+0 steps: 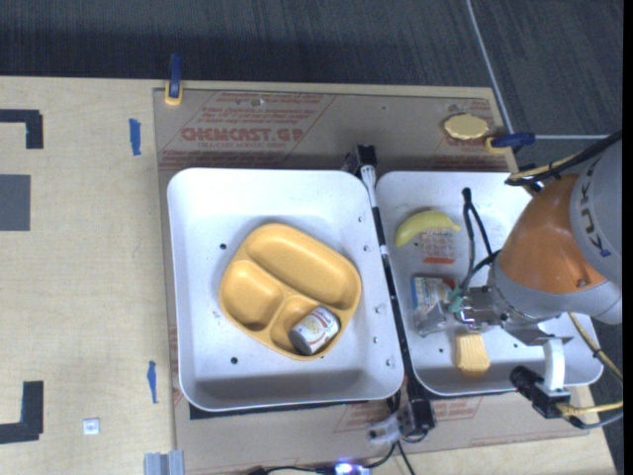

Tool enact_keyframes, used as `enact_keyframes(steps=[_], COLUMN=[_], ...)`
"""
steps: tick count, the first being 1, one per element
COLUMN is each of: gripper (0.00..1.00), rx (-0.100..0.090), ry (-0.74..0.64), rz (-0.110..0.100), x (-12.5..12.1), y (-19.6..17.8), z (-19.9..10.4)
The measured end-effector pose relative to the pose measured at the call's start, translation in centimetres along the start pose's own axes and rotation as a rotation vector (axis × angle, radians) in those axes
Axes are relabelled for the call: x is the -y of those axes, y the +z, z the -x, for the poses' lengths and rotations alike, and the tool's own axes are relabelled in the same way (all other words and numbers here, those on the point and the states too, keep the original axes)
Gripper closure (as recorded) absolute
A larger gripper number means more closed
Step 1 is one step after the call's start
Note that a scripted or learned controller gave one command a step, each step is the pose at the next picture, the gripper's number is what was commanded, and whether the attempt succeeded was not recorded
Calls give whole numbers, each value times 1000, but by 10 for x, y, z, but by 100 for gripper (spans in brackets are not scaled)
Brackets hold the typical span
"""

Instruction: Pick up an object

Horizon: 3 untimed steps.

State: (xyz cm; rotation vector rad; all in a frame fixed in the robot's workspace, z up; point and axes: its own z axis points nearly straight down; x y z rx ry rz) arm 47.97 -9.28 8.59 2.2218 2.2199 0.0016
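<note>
In the right bin [584, 369] lie a yellow banana-shaped piece [423, 227], a white label or card [438, 248], a clear crinkled packet [429, 300] and a small tan block [472, 354]. My gripper [460, 306] hangs low over this bin, right at the packet's right edge and just above the tan block. The grey and orange wrist [549, 255] hides the bin's right half. The left bin [198, 265] holds a yellow divided tray [282, 270] with a small can [315, 331] lying in its front compartment.
A black divider rail [381, 255] runs between the two bins. Black cables [475, 236] loop off the wrist over the right bin. A tan disc [466, 126] and a blue clamp [509, 141] sit on the cardboard behind the bins.
</note>
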Motion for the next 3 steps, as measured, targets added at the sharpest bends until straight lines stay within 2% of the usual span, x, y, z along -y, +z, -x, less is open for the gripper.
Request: enact_keyframes(steps=[1, 2, 3], gripper=[100, 0, 0], rx=[2, 2, -1], ry=[0, 0, -1], rz=[6, 6, -1], x=[-2, -2, 0], y=[-11, -11, 0], z=[0, 0, 1])
